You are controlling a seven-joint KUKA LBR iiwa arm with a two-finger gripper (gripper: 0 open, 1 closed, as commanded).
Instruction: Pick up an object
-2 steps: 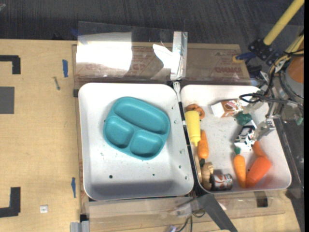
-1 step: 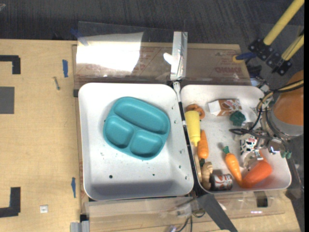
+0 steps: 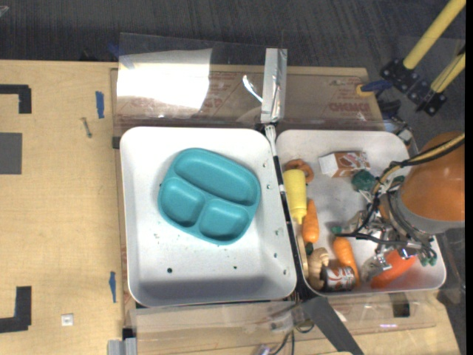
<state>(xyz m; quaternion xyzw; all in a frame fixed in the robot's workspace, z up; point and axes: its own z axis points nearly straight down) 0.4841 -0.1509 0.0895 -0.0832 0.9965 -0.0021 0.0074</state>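
Since the pick is not yet made, entries run left to right, with handling notes.

- Left bin [image 3: 140, 198]: holds a teal tray [image 3: 209, 193] with three compartments, lying flat near the middle.
- Divider side of the right bin [image 3: 336, 140]: a yellow bottle [image 3: 296, 191] lies along the wall, a carrot [image 3: 310, 224] just below it.
- Bin front: a small can [image 3: 338, 276] on its side, a second carrot [image 3: 344, 251] just above it.
- Bin back: a brown packet [image 3: 344, 162], with a green piece [image 3: 362, 180] beside it.
- Right front corner: a red-orange item [image 3: 393, 269], the likeliest target, lying just under the gripper [image 3: 384, 256].
- Gripper state: cables and wrist hide the tips; spread or pressed together, I cannot tell, and nothing is seen between them.
- Advice, as judgement: centre over the red-orange item, descend straight, keep off the bin wall and the can, close only once the item sits between the tips.
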